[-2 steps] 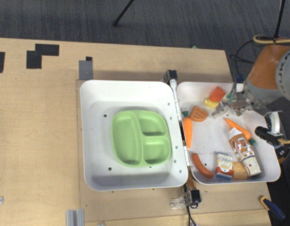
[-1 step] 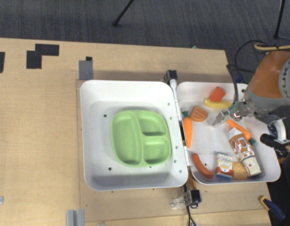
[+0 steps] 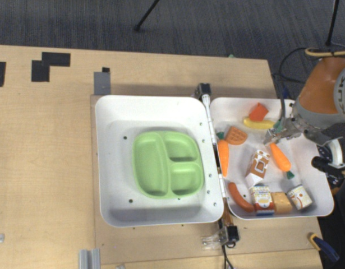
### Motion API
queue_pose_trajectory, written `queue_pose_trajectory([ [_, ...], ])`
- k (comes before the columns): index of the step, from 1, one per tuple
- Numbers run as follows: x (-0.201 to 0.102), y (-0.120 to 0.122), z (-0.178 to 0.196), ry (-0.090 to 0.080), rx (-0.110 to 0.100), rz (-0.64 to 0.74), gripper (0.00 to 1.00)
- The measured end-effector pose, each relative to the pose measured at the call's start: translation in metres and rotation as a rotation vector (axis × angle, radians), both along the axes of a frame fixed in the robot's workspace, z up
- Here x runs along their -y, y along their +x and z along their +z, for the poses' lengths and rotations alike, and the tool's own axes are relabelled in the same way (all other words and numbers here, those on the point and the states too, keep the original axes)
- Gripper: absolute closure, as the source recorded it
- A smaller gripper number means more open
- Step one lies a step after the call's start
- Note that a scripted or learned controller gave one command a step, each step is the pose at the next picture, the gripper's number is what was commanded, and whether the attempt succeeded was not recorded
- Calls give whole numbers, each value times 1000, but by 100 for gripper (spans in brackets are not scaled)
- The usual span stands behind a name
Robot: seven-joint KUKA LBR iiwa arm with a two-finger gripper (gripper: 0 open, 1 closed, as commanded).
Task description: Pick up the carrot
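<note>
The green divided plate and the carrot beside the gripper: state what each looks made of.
Green divided plate: probably moulded plastic, smooth with a soft sheen, uniform colour, rounded compartment edges. Carrot, lying just below the gripper: likely toy plastic, solid matte orange with a green tip; too small to rule out rubber or wood.

Arm (image 3: 323, 91) from right — wrist low, bent

Green divided plate (image 3: 168, 163) in left bin (image 3: 113, 167); perhaps a sausage (image 3: 240, 198) rightward.
</note>
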State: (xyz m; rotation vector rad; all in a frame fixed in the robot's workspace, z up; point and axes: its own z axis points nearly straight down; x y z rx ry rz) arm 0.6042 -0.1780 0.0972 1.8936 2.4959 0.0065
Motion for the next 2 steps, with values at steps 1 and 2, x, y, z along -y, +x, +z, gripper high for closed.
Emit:
queue_pose_trajectory([
  [1,-18,11,-11,1,-4,-63,100],
  [2,-66,-5,89,3,-4,-228,100],
])
